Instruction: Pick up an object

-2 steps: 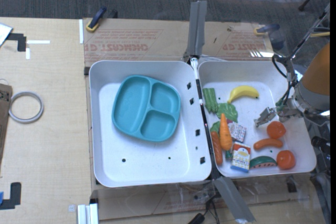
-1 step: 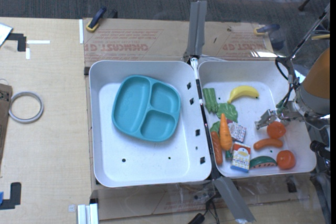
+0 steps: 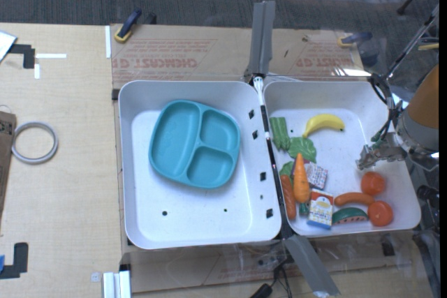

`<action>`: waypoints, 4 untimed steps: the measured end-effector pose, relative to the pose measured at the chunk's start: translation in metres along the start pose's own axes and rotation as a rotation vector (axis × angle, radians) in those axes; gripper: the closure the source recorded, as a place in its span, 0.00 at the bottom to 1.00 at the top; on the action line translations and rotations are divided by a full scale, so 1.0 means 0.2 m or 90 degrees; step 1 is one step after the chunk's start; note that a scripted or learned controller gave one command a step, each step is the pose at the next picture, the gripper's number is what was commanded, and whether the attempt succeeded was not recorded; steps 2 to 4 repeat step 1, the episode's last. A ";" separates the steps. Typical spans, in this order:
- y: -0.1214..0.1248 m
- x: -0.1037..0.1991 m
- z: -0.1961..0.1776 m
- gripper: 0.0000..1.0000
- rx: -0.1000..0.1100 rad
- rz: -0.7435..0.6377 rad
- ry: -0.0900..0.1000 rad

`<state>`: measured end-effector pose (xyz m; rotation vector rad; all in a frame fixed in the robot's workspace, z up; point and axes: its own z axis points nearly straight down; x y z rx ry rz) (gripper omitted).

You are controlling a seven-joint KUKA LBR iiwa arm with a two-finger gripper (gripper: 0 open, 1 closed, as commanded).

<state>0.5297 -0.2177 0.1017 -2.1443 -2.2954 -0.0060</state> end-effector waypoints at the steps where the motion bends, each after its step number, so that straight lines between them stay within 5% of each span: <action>1: -0.16 -0.01 -0.46 1.00 0.002 -0.010 -0.003; 4: -0.16 -0.01 -0.46 1.00 0.002 -0.010 -0.003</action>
